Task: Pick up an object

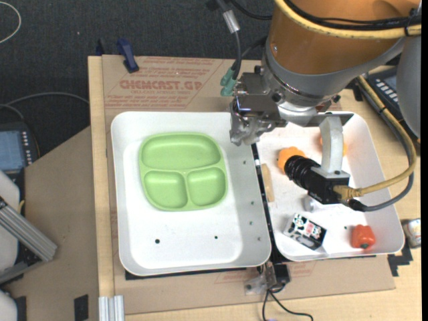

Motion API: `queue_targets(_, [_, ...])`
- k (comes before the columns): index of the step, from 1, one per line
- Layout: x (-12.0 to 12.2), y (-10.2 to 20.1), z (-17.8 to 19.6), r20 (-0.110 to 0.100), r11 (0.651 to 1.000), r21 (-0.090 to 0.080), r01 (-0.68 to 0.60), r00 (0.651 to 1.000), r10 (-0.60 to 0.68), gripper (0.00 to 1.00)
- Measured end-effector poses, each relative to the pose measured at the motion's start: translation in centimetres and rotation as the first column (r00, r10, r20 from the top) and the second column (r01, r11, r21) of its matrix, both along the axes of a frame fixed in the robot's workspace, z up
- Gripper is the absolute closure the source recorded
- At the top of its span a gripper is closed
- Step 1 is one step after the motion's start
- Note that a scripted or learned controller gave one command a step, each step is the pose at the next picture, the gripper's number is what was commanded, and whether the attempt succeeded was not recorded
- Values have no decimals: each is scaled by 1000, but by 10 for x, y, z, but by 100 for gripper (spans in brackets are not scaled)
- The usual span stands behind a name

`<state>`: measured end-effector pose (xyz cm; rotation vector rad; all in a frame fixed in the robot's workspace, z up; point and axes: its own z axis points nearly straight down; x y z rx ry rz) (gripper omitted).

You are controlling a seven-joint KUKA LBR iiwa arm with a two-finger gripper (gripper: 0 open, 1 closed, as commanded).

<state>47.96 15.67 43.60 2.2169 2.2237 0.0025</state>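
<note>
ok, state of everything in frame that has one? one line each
green tray: flat in the left bin, right side up, compartments bare
orange piece: in the right bin, partly hidden by the black attachment
red piece: loose on the right bin's floor, near its front right corner
black-and-white item: lying loose near the right bin's front edge
gripper: low over the seam between the bins, nothing seen in it

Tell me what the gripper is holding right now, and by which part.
That cannot be told. The gripper hangs over the seam between the two white bins, and no object shows between its fingers. The green tray lies untouched.
</note>
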Motion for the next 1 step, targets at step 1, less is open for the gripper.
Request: queue_targets(1, [0, 1, 10, 2, 1000, 0, -2, 1000, 2, 100])
